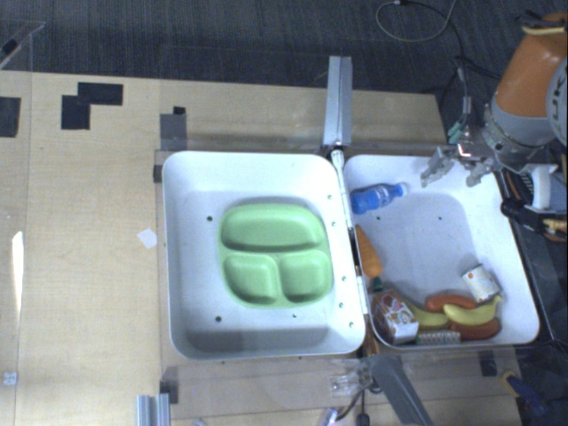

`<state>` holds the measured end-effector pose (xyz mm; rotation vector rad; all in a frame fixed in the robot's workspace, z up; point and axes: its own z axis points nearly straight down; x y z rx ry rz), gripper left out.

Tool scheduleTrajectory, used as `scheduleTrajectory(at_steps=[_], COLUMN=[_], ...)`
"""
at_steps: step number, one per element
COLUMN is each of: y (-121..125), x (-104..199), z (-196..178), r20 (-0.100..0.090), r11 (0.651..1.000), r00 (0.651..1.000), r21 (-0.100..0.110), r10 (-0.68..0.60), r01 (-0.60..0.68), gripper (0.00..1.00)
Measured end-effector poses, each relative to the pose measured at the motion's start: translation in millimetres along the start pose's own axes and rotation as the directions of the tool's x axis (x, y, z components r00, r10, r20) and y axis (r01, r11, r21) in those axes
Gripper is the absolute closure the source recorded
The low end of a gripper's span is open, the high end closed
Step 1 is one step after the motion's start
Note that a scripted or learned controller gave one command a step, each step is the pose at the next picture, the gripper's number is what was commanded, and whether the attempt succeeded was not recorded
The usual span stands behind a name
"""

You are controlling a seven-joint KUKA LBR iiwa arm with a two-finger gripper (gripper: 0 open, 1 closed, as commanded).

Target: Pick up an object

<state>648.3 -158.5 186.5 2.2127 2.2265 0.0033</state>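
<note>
**Bottle nearest, nothing gripped**

Blue bottle [377, 196] lying on its side at right bin [417, 229] upper left, by the divider. Probably light, stiff, slippery, prone to roll; best pinched across the body. Gripper [455, 164] above the far rim, fingers spread, empty. Banana [469, 311], other clutter along near edge.
</note>
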Motion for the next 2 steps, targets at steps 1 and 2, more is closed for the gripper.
scheduleTrajectory(at_steps=[1, 2], y=[2, -7], x=[1, -37], z=[-12, -110], r20=[0.002, 0.002], r11=[1.000, 1.000], r00=[1.000, 1.000], r21=[-0.006, -0.004], r10=[-0.007, 0.029], r01=[0.007, -0.029], gripper=[1.00, 1.00])
